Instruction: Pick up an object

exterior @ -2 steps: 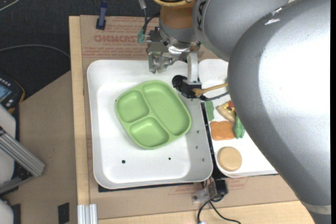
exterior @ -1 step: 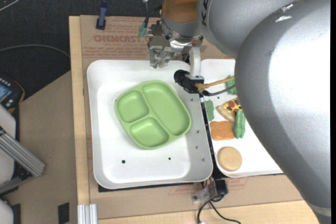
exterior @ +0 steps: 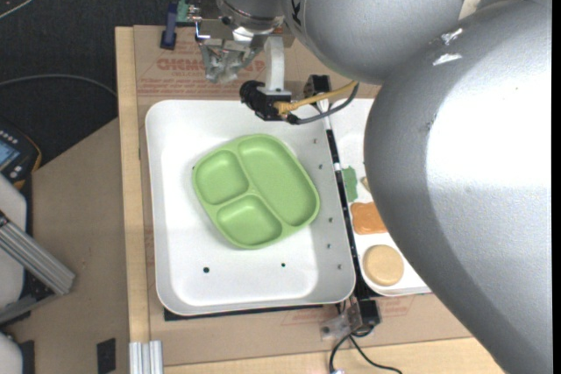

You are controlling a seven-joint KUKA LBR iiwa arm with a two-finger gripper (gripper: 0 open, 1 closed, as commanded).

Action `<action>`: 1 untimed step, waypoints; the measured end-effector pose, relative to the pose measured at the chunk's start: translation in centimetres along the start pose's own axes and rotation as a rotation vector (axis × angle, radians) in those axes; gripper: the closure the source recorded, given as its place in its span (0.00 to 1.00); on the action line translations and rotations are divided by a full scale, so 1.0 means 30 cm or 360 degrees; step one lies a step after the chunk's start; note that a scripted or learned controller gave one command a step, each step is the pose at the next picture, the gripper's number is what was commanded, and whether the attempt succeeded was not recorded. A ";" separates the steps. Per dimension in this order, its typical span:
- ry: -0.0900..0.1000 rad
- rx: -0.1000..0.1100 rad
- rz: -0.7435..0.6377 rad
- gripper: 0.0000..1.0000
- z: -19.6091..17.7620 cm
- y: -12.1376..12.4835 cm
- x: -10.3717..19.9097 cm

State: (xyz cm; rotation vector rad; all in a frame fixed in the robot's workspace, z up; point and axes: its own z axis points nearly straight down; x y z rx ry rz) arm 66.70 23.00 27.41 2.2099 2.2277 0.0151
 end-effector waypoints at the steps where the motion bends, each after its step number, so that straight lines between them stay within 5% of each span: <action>1: -0.0010 0.0020 0.0022 1.00 0.006 -0.036 -0.229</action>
